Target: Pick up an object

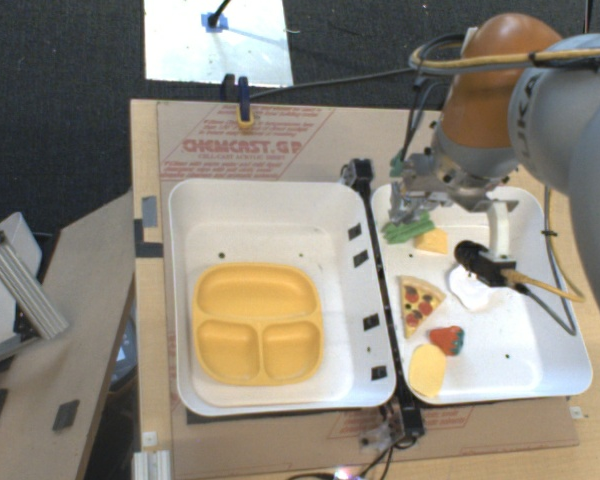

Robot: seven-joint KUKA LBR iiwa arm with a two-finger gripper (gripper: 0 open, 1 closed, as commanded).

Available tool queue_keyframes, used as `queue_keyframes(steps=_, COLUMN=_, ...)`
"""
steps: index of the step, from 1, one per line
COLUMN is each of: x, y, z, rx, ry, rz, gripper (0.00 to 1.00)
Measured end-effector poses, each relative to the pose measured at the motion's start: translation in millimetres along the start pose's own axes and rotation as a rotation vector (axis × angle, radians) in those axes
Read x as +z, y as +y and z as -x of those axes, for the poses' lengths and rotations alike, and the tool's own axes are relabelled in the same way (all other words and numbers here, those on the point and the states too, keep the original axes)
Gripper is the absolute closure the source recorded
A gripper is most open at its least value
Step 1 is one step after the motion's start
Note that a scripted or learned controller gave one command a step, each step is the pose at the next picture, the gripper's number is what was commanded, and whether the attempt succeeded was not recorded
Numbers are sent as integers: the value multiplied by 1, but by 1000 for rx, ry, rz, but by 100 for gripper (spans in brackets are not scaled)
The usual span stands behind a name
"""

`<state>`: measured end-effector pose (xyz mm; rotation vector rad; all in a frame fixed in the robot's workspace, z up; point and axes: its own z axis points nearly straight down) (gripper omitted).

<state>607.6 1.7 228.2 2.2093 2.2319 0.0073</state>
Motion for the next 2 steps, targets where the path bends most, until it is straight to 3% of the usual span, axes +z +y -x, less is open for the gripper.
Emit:
queue_keyframes(steps=1, x=8, y=23, z=-44, rx=1, ry=-1, rz=-1, gripper=100)
queue_keyframes(steps=2, x=8, y=28, z=-91, rx=1, ry=0, rz=-2, gripper=100)
